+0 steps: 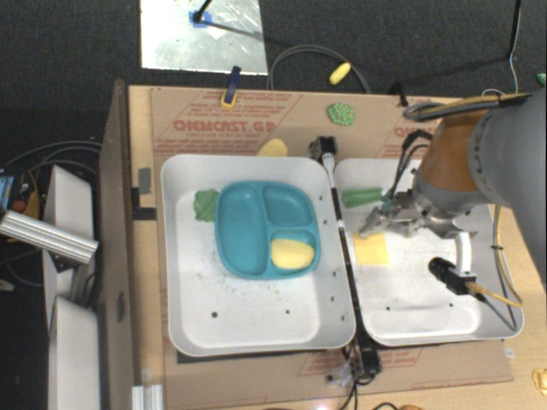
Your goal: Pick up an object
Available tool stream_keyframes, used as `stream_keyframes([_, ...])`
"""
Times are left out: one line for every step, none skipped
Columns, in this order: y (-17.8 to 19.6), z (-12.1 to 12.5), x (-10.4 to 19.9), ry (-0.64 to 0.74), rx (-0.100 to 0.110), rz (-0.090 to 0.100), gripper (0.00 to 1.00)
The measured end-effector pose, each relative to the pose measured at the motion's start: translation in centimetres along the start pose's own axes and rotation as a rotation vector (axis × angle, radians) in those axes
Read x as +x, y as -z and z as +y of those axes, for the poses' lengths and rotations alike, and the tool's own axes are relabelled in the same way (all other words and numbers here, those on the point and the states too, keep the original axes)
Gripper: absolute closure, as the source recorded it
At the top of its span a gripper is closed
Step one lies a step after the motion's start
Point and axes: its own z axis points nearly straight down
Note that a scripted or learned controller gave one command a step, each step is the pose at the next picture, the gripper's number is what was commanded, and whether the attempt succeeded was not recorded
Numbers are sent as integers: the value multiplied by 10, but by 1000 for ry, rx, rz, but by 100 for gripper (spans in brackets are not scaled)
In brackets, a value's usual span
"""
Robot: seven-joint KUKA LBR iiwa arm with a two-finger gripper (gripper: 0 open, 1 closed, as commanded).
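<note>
My gripper hangs low over the left part of the right bin. It sits just above a flat yellow square lying on the bin floor. A green stick-shaped piece lies just behind the gripper, near the bin's back left corner. In the left bin a blue divided plate holds a yellow rounded piece in its front right compartment. A small green leafy piece lies against the plate's left edge. Nothing shows held in the gripper.
Behind the bins, on the cardboard, lie a yellow piece and a green dotted piece. The divider between the bins runs just left of the gripper. Bare floor shows in the right bin's front half.
</note>
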Motion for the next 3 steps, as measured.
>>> stream_keyframes([3, -33, -19, -8, -2, -3, 0])
stream_keyframes([6, 25, -60, -3, -13, -7, 0])
stream_keyframes([46, -34, -53, -7, -4, -3, 0])
